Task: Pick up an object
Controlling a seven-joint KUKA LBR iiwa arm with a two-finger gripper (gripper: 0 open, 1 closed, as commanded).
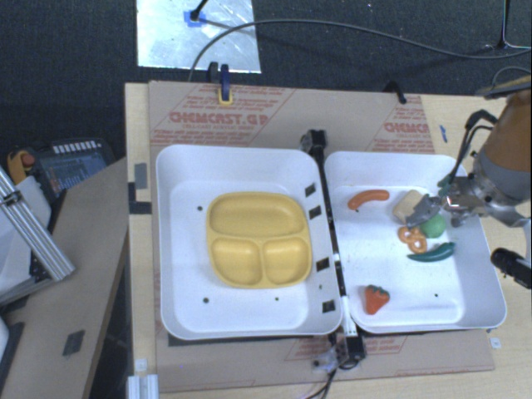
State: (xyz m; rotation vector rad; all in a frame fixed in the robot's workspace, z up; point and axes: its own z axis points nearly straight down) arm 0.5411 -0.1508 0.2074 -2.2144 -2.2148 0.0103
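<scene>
— Toy food lies in the right bin, glossy plastic: an orange sausage, a tan block, a green round piece, an orange ring, a dark green pepper and a red strawberry nearer us.

— And the gripper?

— Low over the tan block and green piece, at the far right of that bin. Whether its fingers are apart or grip anything, I cannot tell; metal parts blur together.

— The left bin?

— It holds a yellow three-compartment tray, smooth and rounded.

— Any writing?

— Red "CHEMCAST GP" on the brown sheet under the bins, printed upside down.
</scene>
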